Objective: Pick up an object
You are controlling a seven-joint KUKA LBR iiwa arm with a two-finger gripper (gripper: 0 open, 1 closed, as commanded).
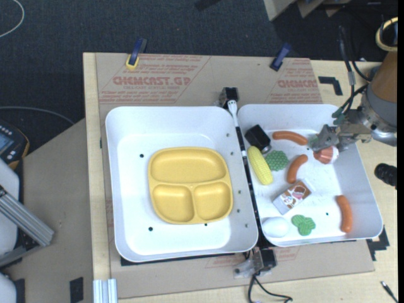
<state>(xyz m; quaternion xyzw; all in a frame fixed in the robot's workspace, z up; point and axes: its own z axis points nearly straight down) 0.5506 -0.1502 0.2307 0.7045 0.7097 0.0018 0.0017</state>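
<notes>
The worktop (95,169) bears two shallow white bins side by side, their inner rims touching along the middle. The left white bin (126,131) holds a yellow three-compartment plastic tray (189,185) at its centre, with bare white floor on every side of it. The right white bin (363,188) is crowded along its left wall: a small black block (257,136) near the far corner, a yellow toy corn cob (259,165) beside it, a green toy broccoli piece (276,161) touching the cob, and a white egg-shaped toy (275,226) at the near corner next to a second green leafy toy (303,224). A small brown-and-white carton (291,197) lies tilted mid-bin. Three orange-red toy sausages lie apart: one far sausage (290,137), one middle sausage (296,166), one near the right wall (344,213). The open floor lies right of centre. The grey tool (329,142) hangs over the far right part of this bin, and a small red-and-white rounded toy (324,154) sits just beneath its tip, touching or nearly so; whether the tool is open, closed or gripping cannot be told.
</notes>
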